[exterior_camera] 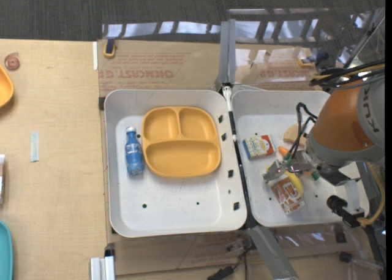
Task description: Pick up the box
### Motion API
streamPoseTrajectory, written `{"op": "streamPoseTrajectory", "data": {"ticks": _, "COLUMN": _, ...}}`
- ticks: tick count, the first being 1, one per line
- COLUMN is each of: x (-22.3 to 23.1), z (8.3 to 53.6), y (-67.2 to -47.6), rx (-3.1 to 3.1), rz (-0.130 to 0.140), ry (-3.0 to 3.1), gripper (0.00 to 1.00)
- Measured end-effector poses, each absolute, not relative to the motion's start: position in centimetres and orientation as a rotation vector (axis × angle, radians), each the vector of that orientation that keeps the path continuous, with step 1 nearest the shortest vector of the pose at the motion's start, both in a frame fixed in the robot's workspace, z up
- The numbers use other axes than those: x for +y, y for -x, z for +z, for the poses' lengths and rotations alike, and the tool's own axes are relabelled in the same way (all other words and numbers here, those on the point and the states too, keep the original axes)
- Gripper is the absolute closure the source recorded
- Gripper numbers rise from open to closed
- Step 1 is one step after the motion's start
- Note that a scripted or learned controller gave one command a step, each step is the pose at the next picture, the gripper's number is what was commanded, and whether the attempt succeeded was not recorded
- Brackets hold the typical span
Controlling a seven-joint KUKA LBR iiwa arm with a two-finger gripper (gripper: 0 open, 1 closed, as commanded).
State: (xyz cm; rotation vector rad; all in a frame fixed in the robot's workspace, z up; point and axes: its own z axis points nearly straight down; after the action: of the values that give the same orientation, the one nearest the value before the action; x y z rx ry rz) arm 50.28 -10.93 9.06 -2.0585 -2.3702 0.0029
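A small white, blue and orange box (258, 146) lies flat in the right bin (269, 214), near its left wall. My gripper (277, 172) hangs low over the middle of that bin, just below and to the right of the box and apart from it. Its tip sits over the upper end of a brown printed carton (288, 197) and beside a yellow item (296, 182). The orange-banded wrist (343, 128) covers the bin's right part.
An orange carrot-like piece (283, 150) and a tan bread-like piece (292, 133) lie right of the box. The left bin (122, 211) holds a yellow divided plate (182, 141) and a blue bottle (133, 152). Cables and a metal frame stand at the back right.
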Motion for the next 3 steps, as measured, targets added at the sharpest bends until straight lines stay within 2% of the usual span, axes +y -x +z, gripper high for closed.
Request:
{"op": "streamPoseTrajectory", "data": {"ticks": 1, "x": -3.6, "z": 19.1, "y": -55.4, "rx": -2.421, "rz": 0.003, "ry": 2.001, "gripper": 0.00}}
{"op": "streamPoseTrajectory", "data": {"ticks": 2, "x": -9.8, "z": 12.1, "y": -56.7, "rx": -2.392, "rz": 0.005, "ry": 2.034, "gripper": 0.00}}
{"op": "streamPoseTrajectory", "data": {"ticks": 3, "x": -9.9, "z": 9.8, "y": -59.9, "rx": -2.355, "rz": -0.008, "ry": 2.091, "gripper": 0.00}}
